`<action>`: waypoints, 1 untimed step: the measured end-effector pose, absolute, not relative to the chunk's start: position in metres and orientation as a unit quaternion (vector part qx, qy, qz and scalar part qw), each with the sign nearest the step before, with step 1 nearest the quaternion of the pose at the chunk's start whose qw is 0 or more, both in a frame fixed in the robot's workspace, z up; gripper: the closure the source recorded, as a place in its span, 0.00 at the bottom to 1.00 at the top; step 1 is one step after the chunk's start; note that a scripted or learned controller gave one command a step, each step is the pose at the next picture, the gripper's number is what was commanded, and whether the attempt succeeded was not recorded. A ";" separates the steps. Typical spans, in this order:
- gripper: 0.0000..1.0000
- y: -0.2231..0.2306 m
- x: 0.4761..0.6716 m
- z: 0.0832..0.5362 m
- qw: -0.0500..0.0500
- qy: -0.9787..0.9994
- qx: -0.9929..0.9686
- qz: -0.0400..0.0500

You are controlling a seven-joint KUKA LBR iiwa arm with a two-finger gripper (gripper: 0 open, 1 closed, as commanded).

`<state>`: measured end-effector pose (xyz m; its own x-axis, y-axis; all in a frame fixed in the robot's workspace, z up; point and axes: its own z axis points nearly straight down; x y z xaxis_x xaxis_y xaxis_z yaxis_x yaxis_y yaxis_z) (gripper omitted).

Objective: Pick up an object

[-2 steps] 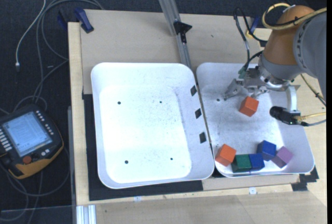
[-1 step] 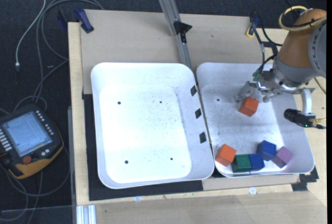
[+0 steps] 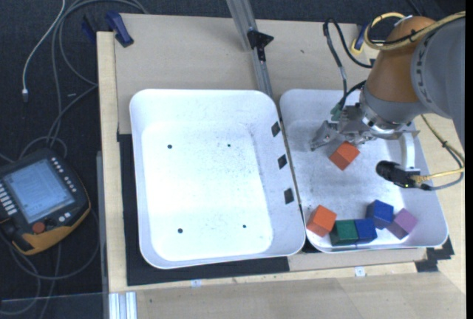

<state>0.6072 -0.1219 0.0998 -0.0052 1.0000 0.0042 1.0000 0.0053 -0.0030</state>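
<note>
Fingers (image 3: 336,136) hang just above an orange block (image 3: 344,156), seemingly touching.

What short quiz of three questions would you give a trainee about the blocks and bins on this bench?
1. True or false: the small purple cube lies in the right shallow white bin.
2. How many small orange cubes lie in that bin?
3. Which block is nearest the end effector? A. the upper orange cube B. the dark green block C. a blue block

Key: 1 true; 2 two; 3 A.
</note>
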 end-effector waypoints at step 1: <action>0.00 -0.105 0.582 0.100 0.002 -0.707 -0.707 0.001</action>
